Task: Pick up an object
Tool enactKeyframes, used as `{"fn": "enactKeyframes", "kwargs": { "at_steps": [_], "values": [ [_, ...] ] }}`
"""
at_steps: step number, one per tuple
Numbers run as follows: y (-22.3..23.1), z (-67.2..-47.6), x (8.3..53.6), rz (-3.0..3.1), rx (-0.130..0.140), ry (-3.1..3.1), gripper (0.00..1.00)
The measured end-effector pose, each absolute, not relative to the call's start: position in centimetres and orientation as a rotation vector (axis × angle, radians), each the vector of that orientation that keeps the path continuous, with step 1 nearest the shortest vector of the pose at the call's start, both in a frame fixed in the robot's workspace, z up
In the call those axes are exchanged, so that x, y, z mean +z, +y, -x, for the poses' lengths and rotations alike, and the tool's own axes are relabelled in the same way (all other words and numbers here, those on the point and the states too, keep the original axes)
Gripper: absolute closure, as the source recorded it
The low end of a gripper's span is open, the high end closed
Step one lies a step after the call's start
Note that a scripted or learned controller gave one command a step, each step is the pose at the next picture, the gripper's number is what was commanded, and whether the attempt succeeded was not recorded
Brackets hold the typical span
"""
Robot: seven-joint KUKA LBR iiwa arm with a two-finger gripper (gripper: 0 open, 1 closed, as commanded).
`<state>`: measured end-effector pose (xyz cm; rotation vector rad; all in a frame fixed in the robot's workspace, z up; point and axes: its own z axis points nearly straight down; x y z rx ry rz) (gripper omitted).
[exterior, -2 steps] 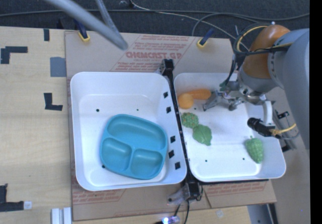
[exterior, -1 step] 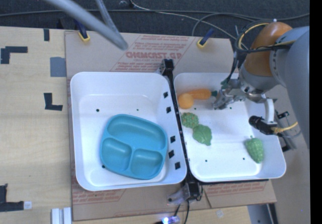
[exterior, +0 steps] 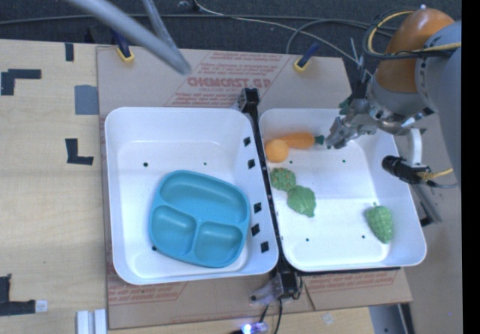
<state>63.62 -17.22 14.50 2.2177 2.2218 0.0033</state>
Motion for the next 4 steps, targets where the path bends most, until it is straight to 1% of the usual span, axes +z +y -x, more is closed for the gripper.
{"fn": "enactKeyframes", "kwargs": {
  "at_steps": [1, 2, 3, 4],
  "values": [
    [-16.6, -63.0, 20.2, -2.217, 0.004, 2.222, 1.0],
    [-16.5, -63.0, 23.8, -2.218, 0.003, 2.222, 1.0],
    [-10.8, -61.8, 23.7, -2.216, 0.0, 2.229, 1.0],
    [-5.6, -59.1, 24.2, -2.217, -0.002, 2.229, 1.0]
  ]
}}
